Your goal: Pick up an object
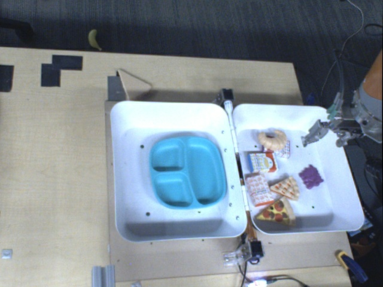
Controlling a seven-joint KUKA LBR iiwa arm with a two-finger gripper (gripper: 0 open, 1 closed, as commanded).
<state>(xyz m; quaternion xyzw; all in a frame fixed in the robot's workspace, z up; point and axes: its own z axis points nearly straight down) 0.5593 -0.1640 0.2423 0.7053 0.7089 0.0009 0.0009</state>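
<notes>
Approach step, nothing grasped. Hand [328,131] hovered at the right bin's [344,205] 2 o'clock edge, fingers spread, holding nothing. Purple toy grapes [310,176] lay nearest, toward 7 o'clock of the hand. Next move likely needs descent over one item, then closing.

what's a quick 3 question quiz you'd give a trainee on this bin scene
1. True or false: the blue divided tray lies in the right bin.
2. Which item lies nearest the gripper? A) pizza slice B) purple item C) bagel
3. Fill in: the pizza slice sits at the right bin's ____ edge in the camera view.

Key
1. False; it lies in the left bin.
2. B.
3. Lower, near the divider between the bins.
</notes>
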